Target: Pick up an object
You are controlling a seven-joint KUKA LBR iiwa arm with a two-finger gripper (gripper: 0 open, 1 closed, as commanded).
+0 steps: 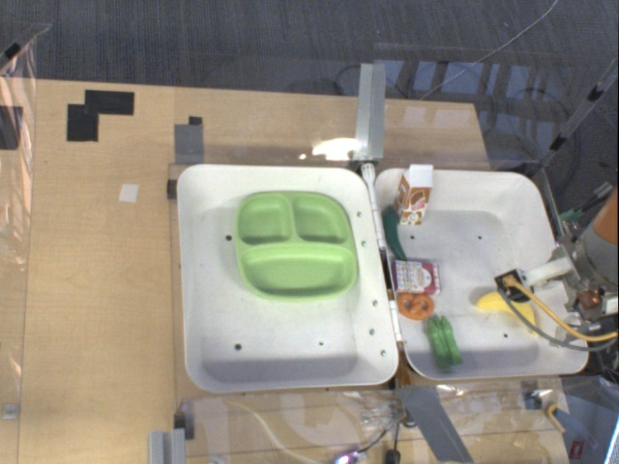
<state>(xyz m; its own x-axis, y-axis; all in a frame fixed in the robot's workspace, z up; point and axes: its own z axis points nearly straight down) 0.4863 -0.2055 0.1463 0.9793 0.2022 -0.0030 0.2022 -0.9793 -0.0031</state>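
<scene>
The arm (pixel 605 228) comes in low over the right edge of the right bin (pixel 484 222), and its hand (pixel 586 303) sits above that bin's right wall, near the front corner; whether it is released or clenched cannot be told from this angle, and nothing can be seen grasped in it. The closest loose thing is a small yellow piece (pixel 490 303), perhaps a toy banana, lying on the bin floor to the left of the hand and apart from it. The other things are gathered along the right bin's left side. A small carton (pixel 416 193) stands upright in the back left corner, and a dark green cucumber-like piece (pixel 392 232) lies along the left wall just in front of it. A pink-and-white packet (pixel 417 276) lies flat nearer the front. An orange round piece (pixel 417 304) touches the packet's front edge. A light green pod-shaped piece (pixel 444 340) lies beside the front wall, a little right of the orange one. The left bin (pixel 208 341) holds a green divided plate (pixel 295 243), which rests flat near the middle with two small compartments at the back and one long one in front. Both bins sit side by side on the wooden table (pixel 97 259).
</scene>
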